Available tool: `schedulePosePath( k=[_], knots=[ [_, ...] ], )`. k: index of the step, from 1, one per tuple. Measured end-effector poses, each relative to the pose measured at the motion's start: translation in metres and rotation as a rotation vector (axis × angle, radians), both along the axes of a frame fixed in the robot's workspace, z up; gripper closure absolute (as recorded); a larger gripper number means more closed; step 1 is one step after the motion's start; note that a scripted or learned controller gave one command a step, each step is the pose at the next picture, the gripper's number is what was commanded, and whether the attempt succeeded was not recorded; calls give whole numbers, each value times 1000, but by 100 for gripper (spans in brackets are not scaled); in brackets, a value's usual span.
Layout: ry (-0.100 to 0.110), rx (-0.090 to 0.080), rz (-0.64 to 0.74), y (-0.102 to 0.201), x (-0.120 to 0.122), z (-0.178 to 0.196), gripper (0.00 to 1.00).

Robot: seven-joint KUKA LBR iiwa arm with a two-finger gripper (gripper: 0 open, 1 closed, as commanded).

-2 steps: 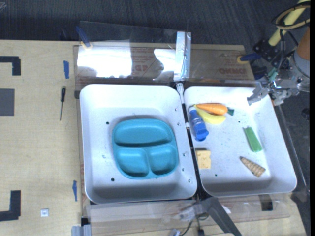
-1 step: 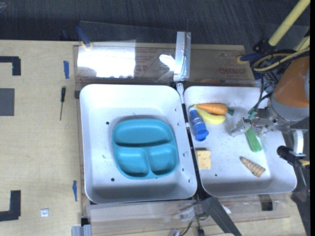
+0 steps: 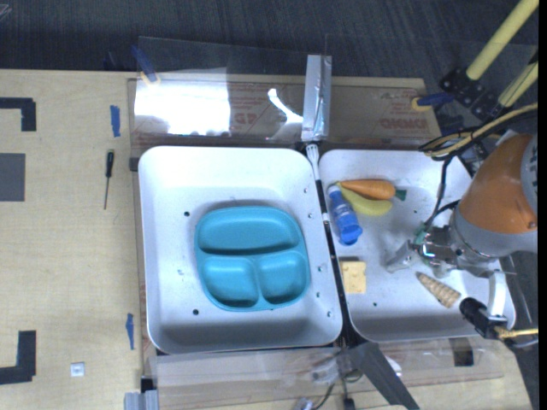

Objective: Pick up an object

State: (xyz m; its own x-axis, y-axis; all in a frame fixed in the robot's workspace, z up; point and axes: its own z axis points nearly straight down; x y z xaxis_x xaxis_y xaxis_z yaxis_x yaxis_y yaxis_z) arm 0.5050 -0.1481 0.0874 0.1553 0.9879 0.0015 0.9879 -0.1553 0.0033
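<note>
Camera view: arm lowered into right bin (image 3: pixel 376 319), gripper (image 3: pixel 408 254) at 3 o'clock of frame.
Finger opening cannot be told; nothing is seen held. In the right bin, carrot (image 3: pixel 367 189) and banana (image 3: pixel 369 205) are at 12 o'clock, blue bottle (image 3: pixel 344 218) at 10, cracker (image 3: pixel 353 276) at 8, cone (image 3: pixel 439 289) at 5, just beside the gripper. A blue divided tray (image 3: pixel 251 255) is seated in left bin (image 3: pixel 162 229).

Reddish printing ran along the cardboard sheet (image 3: pixel 376 109) behind the bins, but the letters were too small and blurred to read. Nothing else carried any legible writing.
</note>
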Motion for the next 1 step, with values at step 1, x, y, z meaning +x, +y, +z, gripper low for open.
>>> schedulePosePath(
  k=[1],
  knots=[
    [-2,-2,134,-20,40,0,0]
  ],
)
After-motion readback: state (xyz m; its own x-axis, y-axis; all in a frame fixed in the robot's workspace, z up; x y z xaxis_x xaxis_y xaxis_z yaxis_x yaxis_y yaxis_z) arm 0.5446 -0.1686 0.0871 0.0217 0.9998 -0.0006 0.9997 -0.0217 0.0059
